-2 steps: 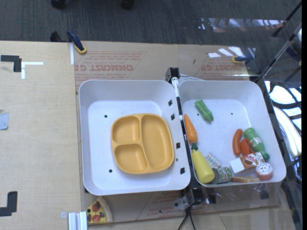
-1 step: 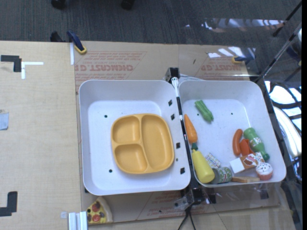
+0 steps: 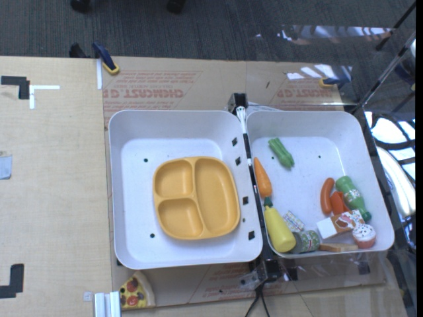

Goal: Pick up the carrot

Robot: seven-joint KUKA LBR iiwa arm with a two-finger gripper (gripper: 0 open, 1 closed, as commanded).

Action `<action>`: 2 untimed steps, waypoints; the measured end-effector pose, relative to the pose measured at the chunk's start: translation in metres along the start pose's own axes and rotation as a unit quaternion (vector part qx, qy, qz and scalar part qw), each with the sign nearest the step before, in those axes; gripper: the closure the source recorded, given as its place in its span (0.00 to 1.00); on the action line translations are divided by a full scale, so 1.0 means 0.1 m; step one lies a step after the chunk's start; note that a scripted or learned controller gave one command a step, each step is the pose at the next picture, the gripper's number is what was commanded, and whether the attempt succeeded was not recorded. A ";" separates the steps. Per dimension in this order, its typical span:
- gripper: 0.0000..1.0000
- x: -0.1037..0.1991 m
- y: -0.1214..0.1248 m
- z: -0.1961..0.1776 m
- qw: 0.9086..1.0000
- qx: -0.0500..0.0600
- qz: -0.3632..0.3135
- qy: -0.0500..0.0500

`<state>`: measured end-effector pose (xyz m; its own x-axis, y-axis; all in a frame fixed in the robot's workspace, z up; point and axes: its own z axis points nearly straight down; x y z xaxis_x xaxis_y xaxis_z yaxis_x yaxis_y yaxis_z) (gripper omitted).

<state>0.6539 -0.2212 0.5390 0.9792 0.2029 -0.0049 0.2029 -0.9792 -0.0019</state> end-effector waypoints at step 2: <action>0.00 0.02 -0.02 -0.07 1.000 0.001 -0.003 -0.002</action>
<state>0.6558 -0.2193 0.5456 0.9777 0.2097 -0.0084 0.2097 -0.9778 -0.0030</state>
